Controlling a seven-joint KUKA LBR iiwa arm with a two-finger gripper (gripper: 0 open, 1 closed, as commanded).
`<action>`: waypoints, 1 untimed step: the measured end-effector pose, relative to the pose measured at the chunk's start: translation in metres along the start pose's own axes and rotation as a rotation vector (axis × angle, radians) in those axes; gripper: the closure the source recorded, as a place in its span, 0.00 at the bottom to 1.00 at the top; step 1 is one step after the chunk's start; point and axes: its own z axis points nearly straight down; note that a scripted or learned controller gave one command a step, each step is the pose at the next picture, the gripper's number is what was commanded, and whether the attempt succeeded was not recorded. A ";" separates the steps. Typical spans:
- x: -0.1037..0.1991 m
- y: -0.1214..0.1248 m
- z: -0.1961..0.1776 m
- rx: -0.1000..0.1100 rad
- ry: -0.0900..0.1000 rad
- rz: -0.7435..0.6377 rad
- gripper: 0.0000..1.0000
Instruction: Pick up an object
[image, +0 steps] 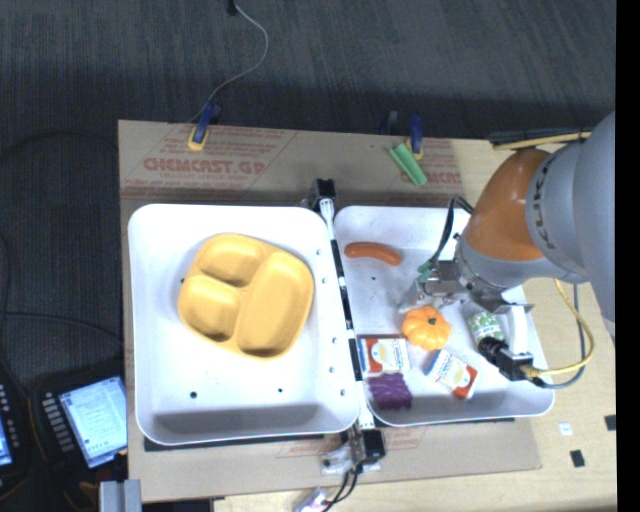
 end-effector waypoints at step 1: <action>0.066 -0.017 -0.107 0.012 0.006 -0.003 1.00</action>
